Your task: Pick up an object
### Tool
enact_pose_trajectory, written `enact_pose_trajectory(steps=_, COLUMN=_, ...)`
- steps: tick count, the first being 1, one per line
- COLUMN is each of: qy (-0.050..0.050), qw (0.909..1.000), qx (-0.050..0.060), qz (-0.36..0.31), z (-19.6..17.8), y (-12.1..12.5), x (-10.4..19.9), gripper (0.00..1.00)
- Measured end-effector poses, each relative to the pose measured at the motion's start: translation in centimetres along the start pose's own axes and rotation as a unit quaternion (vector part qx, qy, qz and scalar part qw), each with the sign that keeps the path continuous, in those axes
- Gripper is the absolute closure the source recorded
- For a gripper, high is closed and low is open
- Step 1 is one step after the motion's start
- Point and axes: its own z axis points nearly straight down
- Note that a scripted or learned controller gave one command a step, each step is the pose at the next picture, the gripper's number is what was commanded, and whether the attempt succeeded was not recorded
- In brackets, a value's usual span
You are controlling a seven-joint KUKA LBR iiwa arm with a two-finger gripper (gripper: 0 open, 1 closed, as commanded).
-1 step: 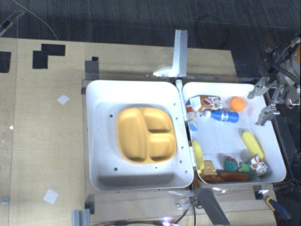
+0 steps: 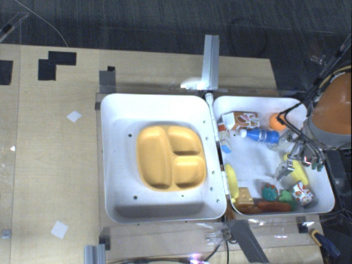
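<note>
Two white bins sit side by side on the bench. The left bin [image 2: 115, 164] holds a yellow divided tray [image 2: 170, 157] at its centre. The right bin [image 2: 258, 155] holds a blue bottle [image 2: 262, 136], a carton [image 2: 243, 119] and an orange ball [image 2: 275, 120] at the far side, and a banana [image 2: 231, 181], a green toy [image 2: 270, 192] and a corn cob [image 2: 300, 172] nearer. The gripper [image 2: 287, 168] hangs low over the right bin beside the corn cob.

Grey arm [image 2: 330, 133] with rounded orange band [image 2: 336, 104], black cables [image 2: 297, 114] looping off the wrist, small metal gripper [image 2: 289, 166] – thin fingers, wiring around them
</note>
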Motion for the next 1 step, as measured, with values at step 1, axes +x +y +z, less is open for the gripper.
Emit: enact_pose_trajectory(steps=1, qy=-0.003, qw=0.9949, qx=0.000, qz=0.101, z=0.73, y=0.32, x=-5.14, gripper=0.00)
